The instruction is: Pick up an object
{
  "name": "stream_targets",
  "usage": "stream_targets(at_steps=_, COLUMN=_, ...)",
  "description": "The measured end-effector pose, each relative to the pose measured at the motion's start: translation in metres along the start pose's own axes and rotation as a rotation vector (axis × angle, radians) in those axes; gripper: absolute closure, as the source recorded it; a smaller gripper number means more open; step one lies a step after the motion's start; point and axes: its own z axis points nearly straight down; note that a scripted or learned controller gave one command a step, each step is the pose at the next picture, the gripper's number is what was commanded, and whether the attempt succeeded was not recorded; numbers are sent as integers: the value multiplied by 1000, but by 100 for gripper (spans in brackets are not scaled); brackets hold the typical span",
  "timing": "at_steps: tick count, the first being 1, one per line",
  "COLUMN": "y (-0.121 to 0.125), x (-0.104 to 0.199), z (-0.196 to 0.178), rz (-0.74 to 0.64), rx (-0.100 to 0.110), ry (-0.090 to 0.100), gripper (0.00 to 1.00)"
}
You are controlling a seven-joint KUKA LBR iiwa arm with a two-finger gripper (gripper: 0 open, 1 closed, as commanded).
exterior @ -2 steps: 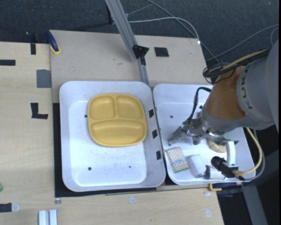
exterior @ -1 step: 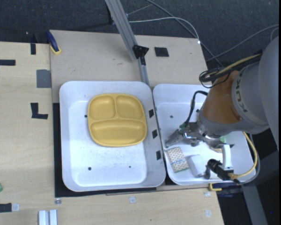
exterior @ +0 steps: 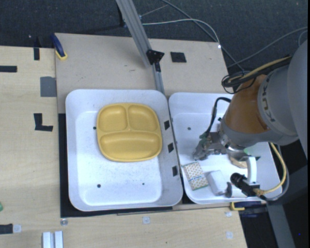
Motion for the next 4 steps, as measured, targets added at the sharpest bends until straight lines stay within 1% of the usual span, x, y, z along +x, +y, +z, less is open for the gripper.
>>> stream_targets(at_steps=2, y=3, x=-10, z=-87, rz=1, rx=1, ry=0, gripper=100)
stream_targets(at_steps=3, y=4, x=-9, z=-111, rz=1, rx=3, ry=1, gripper=100)
stream_targets(at_steps=4, y=26, x=48, z=-108, rz=-6, rx=5, ry=3, gripper=100)
